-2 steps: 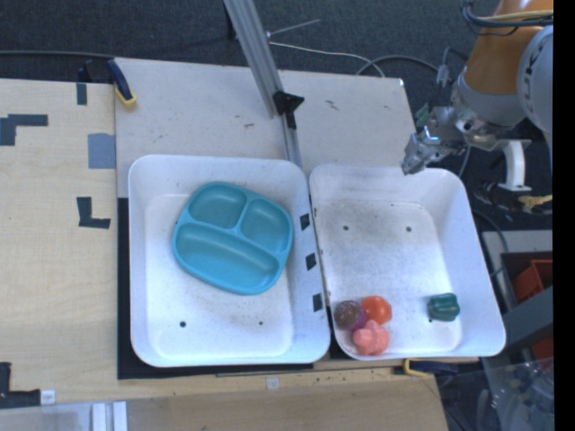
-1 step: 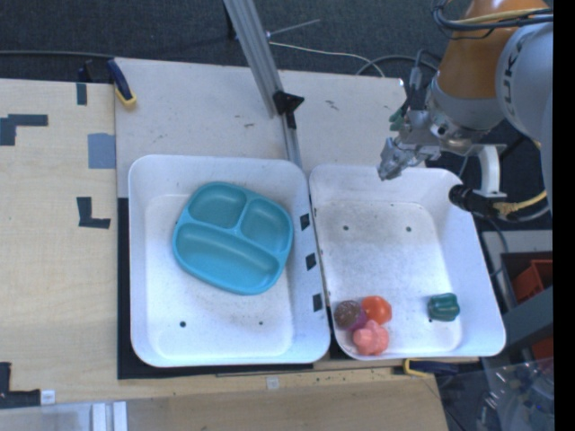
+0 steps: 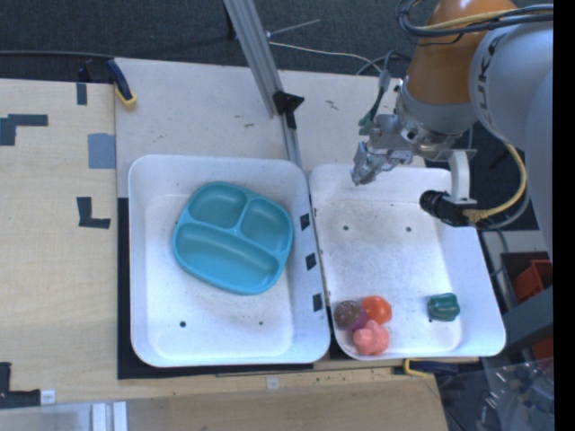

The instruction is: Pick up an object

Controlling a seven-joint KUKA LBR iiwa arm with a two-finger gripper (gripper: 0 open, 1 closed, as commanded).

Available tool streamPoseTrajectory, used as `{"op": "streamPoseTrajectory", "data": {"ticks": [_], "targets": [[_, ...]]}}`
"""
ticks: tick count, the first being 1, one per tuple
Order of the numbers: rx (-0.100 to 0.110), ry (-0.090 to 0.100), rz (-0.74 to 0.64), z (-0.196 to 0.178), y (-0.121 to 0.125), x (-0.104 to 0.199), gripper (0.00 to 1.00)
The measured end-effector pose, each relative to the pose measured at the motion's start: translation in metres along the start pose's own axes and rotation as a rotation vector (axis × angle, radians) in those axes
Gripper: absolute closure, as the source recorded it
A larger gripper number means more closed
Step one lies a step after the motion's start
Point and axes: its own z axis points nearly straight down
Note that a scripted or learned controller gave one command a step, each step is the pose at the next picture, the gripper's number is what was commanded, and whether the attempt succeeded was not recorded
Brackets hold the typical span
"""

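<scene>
Overhead, the grey arm's pincer (image 3: 367, 171) hung above the far edge of the right-hand shallow white bin (image 3: 467, 268), its tip pointing down near that bin's upper left corner; whether it stood apart or together could not be told from this angle, and nothing showed in its grip. Every candidate for the pick lay well away from it, toward the near rim of the same bin: a small dark purplish round piece (image 3: 348, 312), a small orange-red round piece (image 3: 377, 310) touching it, and a pink lumpy piece (image 3: 370, 338) just below the pair. A small dark green object (image 3: 443, 307) sat apart to their right. None had a clear long axis. Bare bin floor lay between tip and cluster, with no obstacle. Beside them, the left-hand white bin (image 3: 148, 268) held a light blue divided plastic plate (image 3: 234, 237) on the pale desk (image 3: 180, 106).
</scene>
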Motion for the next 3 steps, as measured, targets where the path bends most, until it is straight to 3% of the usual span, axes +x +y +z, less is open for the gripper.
{"op": "streamPoseTrajectory", "data": {"ticks": [3], "targets": [[0.003, -0.002, 0.0, 0.016, -0.071, 0.142, 1.0]]}}
